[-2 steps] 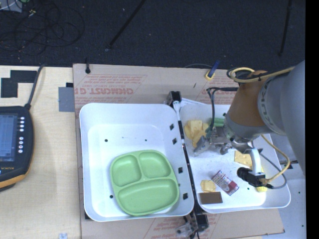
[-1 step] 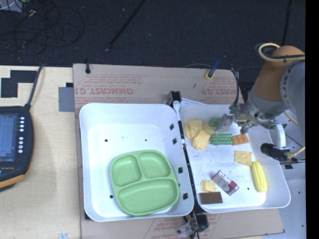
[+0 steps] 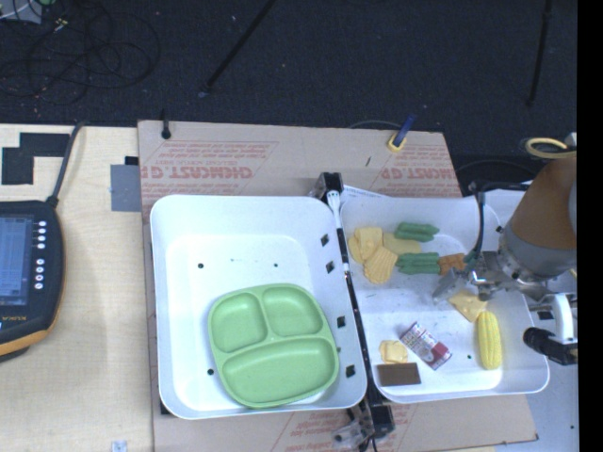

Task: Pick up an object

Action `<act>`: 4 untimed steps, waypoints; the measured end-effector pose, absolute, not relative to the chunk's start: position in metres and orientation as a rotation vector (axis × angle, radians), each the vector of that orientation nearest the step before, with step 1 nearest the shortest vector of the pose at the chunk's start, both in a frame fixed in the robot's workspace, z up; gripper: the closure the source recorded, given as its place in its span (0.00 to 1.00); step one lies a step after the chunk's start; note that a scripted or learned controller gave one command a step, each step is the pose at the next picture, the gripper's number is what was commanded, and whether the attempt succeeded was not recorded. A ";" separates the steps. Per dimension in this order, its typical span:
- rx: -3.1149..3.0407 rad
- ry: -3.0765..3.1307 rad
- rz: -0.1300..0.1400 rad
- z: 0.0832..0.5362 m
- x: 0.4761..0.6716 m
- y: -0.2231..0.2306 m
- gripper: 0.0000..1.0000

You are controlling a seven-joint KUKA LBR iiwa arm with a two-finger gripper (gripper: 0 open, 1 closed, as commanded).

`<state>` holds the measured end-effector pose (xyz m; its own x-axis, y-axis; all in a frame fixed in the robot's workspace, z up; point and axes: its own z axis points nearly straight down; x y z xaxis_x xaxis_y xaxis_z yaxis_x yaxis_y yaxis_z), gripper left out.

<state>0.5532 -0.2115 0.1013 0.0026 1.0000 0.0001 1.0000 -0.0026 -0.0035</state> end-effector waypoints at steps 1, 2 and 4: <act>-2.239 -2.233 -0.009 0.093 0.510 -0.182 0.00; -2.218 -2.227 -0.003 0.088 0.578 -0.159 0.00; -2.219 -2.219 0.012 0.087 0.643 -0.101 0.00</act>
